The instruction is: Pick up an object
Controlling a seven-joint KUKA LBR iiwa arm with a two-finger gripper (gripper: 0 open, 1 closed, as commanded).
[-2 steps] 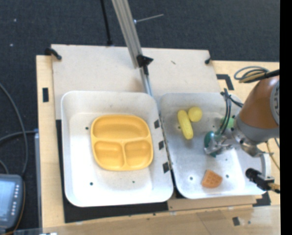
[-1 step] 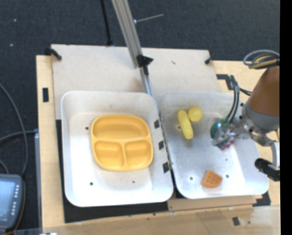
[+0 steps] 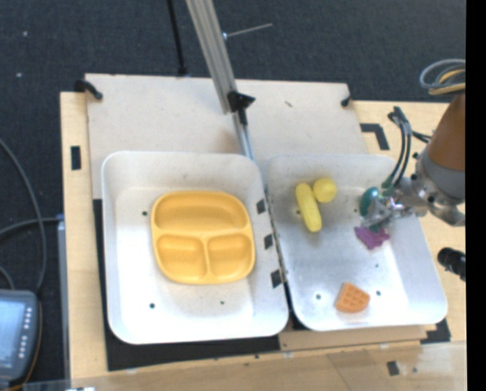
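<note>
At the right of the frame the gripper (image 3: 378, 212) is hanging low in the right bin (image 3: 405, 300), right above a purple piece (image 3: 370, 236) it may be touching, though I cannot tell its grip

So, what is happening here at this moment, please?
A robot arm reaches in from the right over the right bin. Its end effector hangs low just above a purple object on the bin floor, with a small teal object close beside it. Nothing looks lifted yet. In the same bin lie a long yellow object, a round yellow object touching it, and an orange waffle-like piece. The left bin holds a yellow divided plate.
</note>
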